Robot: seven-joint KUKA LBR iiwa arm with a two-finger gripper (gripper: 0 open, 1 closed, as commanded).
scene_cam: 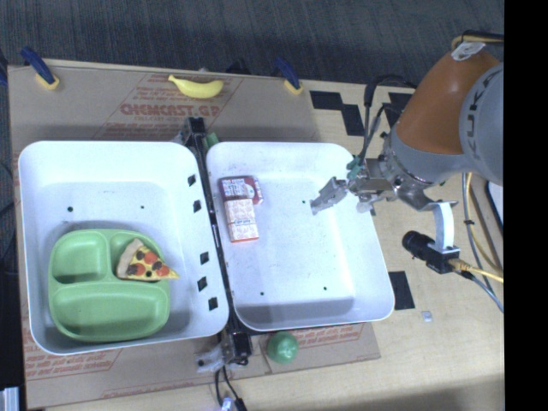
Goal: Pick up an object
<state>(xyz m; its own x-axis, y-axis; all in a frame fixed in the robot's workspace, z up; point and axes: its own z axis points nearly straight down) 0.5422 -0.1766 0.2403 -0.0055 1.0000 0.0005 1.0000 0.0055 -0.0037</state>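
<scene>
A red and white carton (241,207) lies flat in the right bin (342,264), close to its left wall. In the left bin (51,169) sits a green divided plate (94,294) with a toy pizza slice (144,263) on it. My gripper (330,197) hangs over the right bin's upper right part, well to the right of the carton, with nothing visibly between its fingers. The grey arm with its orange band (437,118) comes in from the right.
A yellow banana (196,85) lies on the cardboard behind the bins. A green ball (282,347) rests on the cardboard in front of the right bin. Blue clamps (40,67) hold the cardboard's far edge. Cables and a black fitting (426,251) sit right of the bin.
</scene>
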